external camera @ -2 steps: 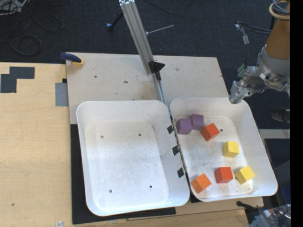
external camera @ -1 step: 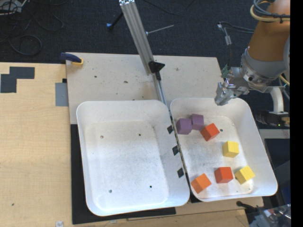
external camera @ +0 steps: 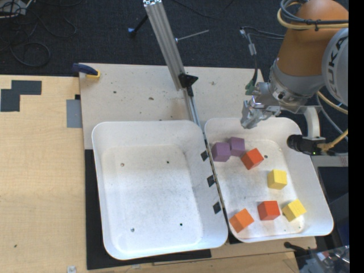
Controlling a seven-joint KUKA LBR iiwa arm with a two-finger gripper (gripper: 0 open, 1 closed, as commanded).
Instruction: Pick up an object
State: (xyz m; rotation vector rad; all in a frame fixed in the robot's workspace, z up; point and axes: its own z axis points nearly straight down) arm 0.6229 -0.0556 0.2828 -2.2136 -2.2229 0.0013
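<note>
Bench (external camera: 136, 90): pale, speckled board, bearing two shallow white bins side by side.

Left bin (external camera: 114, 135): the larger-looking tray, floor dotted with small dark specks.

Right bin (external camera: 318, 209): holds all the blocks. Black clips sit along the seam between the two bins.

Arm (external camera: 310, 38): enters from the right, orange band above the wrist, grey body, cables looping over the top.

Aluminium rail (external camera: 168, 41): leans from the far edge down toward the seam between the bins, checker tag at its top end.

Gripper (external camera: 253, 117): hangs above the far rim of the right bin, over its back-left corner. Finger spread cannot be told from this angle; nothing visible between them.

Blocks, all lying on the right bin's floor, apart from the gripper:
- two purple blocks (external camera: 227, 149) touching each other, nearest the gripper
- red-orange block (external camera: 252, 158) just beside the purple pair
- yellow block (external camera: 277, 178) mid-bin
- red block (external camera: 268, 210) near the front
- second yellow block (external camera: 293, 210) just beside the red one
- orange block (external camera: 243, 219) at front left

Blue-and-yellow clamp (external camera: 86, 70): at the bench's far left corner.
</note>
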